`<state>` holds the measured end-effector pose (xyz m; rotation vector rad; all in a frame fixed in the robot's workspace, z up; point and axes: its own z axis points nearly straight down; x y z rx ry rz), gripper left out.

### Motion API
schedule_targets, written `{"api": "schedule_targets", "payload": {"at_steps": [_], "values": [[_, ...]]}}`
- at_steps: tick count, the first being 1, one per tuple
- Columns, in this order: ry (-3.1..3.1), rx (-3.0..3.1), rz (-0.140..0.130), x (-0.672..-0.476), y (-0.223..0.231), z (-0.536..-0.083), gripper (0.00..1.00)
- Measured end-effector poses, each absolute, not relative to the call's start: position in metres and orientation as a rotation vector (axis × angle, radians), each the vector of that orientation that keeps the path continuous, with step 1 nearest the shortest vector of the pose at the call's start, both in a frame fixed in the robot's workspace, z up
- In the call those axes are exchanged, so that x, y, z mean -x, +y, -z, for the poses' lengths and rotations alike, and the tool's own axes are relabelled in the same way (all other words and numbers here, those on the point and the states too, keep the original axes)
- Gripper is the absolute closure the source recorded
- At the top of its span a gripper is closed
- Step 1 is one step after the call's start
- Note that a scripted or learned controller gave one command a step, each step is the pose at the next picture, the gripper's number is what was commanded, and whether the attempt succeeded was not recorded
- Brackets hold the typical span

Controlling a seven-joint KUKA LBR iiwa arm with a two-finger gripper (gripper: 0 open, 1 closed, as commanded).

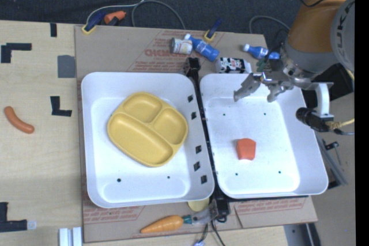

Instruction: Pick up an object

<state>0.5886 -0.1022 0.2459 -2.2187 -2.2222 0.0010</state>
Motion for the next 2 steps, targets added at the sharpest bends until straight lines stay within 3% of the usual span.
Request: {"api": "schedule_targets", "payload": {"at_steps": [1, 2], "values": [[-2.22, 2.223, -0.004, -0.562, -0.122, -0.084, 0.0], [-2.229, 2.228, 0.008, -0.521, -0.128, -0.088, 0.0]]}}
